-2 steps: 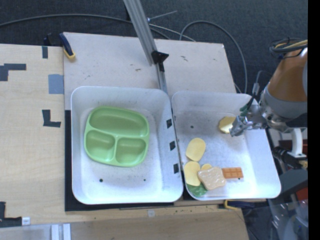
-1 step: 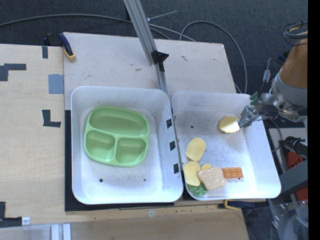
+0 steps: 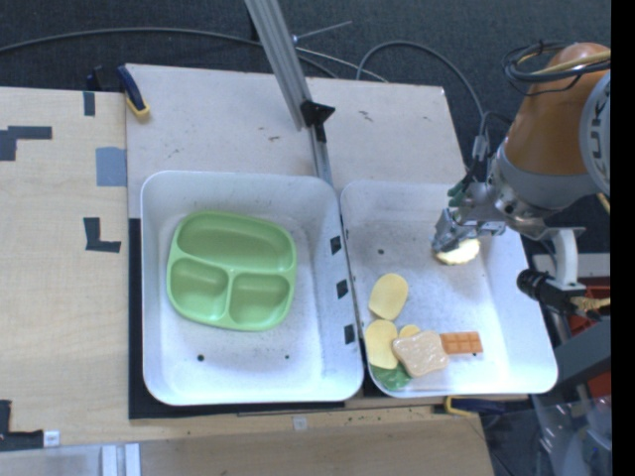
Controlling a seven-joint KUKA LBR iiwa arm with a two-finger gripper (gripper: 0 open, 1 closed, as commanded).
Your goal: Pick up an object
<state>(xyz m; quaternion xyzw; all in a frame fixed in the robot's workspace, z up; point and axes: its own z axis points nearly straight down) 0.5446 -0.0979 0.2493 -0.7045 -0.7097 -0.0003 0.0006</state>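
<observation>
No readable labels or writing from my feed. Arm (image 3: 556, 137) comes in from right, bent down over right bin (image 3: 516, 365), orange band up top. Tool (image 3: 456, 238) low near bin's far-right area, pale yellow round piece (image 3: 459, 253) right at its tip, touching or just under it. Can't tell if it's clamped or loose. Other food bits piled near front: yellow slices (image 3: 387, 296), toast piece (image 3: 422, 353), orange cracker (image 3: 460, 343). Green divided plate (image 3: 233, 269) sits in left bin (image 3: 159, 365).

Bench (image 3: 228, 117) under two white bins (image 3: 159, 266)
</observation>
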